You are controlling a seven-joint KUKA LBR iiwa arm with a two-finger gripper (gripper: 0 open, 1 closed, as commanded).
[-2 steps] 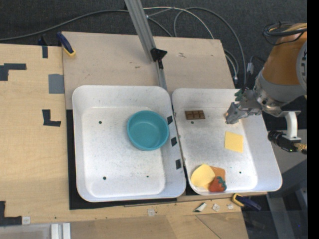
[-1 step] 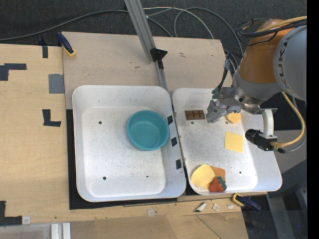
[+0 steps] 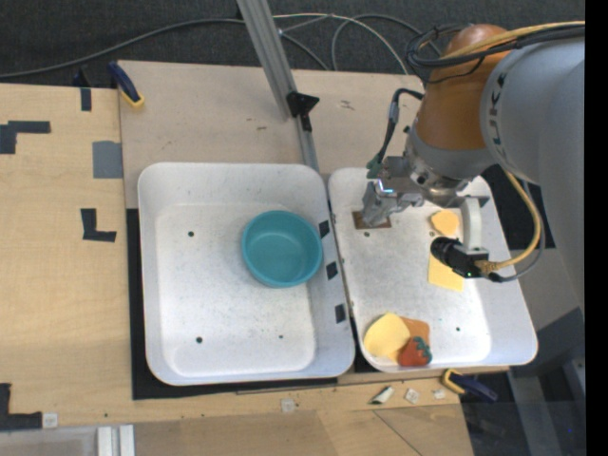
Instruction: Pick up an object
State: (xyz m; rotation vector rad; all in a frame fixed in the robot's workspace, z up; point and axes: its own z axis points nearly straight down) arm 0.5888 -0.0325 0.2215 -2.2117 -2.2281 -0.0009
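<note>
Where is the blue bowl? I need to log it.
The blue bowl sits in the left bin, near its right wall, apart from the gripper.

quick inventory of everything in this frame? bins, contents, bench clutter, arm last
white bins: 2, white, side by side on the bench
bowl: 1, teal, in the left bin, upright
yellow pieces: 2, yellow, flat, right bin, near its right wall
yellow round object: 1, yellow, near front edge of right bin
orange-red item: 1, orange and red, touching the yellow round object
brown object: 1, brown, small, far left part of right bin, under the gripper
clamps: 2, blue and yellow, bench's far left and near right
metal pole: 1, grey, behind the bins
cables: several, black, behind the bench
arm: 1, grey with orange band, from right
gripper: 1, over right bin
</note>
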